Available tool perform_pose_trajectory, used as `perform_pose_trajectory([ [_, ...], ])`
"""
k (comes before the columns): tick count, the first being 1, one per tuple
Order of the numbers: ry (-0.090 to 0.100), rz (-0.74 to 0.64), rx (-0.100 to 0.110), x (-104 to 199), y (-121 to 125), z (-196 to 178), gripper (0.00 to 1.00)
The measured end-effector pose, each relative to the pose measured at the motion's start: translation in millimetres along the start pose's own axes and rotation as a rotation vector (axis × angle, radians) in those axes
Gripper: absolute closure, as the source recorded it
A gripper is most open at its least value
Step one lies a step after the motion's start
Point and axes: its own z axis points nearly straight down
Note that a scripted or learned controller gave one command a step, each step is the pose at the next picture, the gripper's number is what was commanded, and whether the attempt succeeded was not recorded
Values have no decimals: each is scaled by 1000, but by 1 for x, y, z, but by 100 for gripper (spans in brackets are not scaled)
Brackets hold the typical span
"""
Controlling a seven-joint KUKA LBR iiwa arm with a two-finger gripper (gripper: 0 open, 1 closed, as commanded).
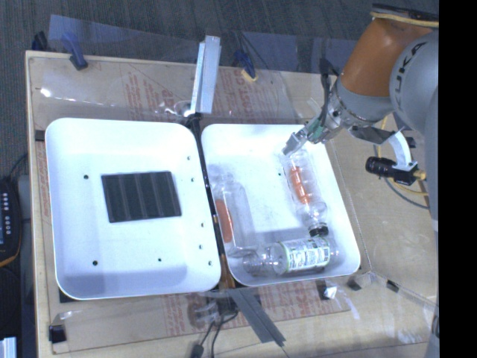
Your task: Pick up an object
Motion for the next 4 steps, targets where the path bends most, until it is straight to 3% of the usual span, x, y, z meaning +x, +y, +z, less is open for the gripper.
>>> perform_pose_trajectory([
  [1, 0, 0, 0, 0, 0, 0, 0],
  [2, 3, 158, 1, -4, 37, 124, 0],
  [3, 0, 492, -4, 12, 46, 81, 0],
  [4, 0, 448, -4, 8, 1, 11, 0],
])
